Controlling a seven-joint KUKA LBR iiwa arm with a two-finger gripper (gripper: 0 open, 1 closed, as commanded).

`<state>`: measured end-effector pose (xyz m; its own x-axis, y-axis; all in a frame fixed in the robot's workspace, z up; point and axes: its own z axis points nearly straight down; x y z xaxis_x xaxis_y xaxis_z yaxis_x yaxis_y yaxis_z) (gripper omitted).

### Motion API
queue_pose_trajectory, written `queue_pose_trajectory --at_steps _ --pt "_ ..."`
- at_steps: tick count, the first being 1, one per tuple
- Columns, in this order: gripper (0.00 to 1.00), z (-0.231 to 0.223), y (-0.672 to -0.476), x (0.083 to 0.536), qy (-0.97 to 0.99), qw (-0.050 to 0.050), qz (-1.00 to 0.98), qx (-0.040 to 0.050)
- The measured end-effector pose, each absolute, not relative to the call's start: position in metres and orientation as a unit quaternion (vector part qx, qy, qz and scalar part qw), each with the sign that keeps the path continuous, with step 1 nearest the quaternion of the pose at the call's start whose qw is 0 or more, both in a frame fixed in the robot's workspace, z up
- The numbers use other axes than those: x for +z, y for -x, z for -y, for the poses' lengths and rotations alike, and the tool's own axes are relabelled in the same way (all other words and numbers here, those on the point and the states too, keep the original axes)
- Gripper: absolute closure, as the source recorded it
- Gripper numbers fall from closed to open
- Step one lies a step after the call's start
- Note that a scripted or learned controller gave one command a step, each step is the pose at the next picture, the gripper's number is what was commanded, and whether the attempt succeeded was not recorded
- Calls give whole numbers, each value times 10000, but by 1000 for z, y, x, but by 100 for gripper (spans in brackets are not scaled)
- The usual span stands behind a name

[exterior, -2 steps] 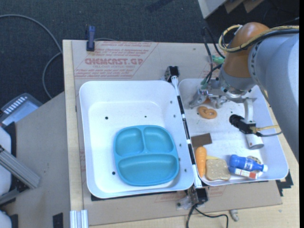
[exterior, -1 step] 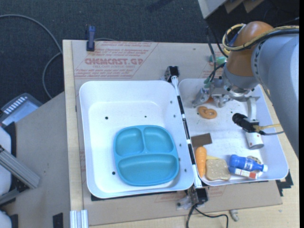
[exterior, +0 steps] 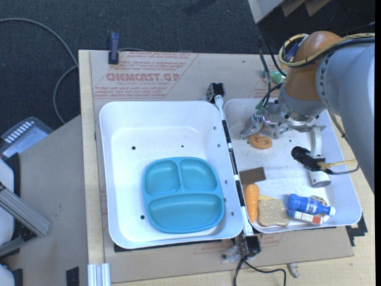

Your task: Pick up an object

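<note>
gripper (exterior: 259, 127) is low over the right bin (exterior: 348, 186), in its far-left part, close to the wall shared with the left bin (exterior: 119, 159). open or closed: can't tell, the tip is too small and cluttered at this angle

closest object: small tan ring (exterior: 260, 141), flat on the bin floor just on the near side of the gripper. touching it or just clear of it, can't tell which

rest of the right bin, all on the camera side of the gripper:
- brown square card (exterior: 252, 175), just past the ring
- orange carrot (exterior: 252, 200) further on, along the view-left wall
- bread slice (exterior: 272, 213), touching the carrot's view-right side
- blue and white bottle (exterior: 308, 207) on its side, off to the near view-right, well apart from the gripper

left bin: blue three-compartment plate (exterior: 183, 193), well to the view-left of the gripper and nearer the camera
</note>
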<state>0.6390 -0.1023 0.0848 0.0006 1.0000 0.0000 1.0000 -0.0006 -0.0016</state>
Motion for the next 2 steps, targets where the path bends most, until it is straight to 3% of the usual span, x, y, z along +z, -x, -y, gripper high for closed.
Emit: queue_pose_trajectory --at_steps 2 --pt "0 98 -621 85 7073 7 7069 6"
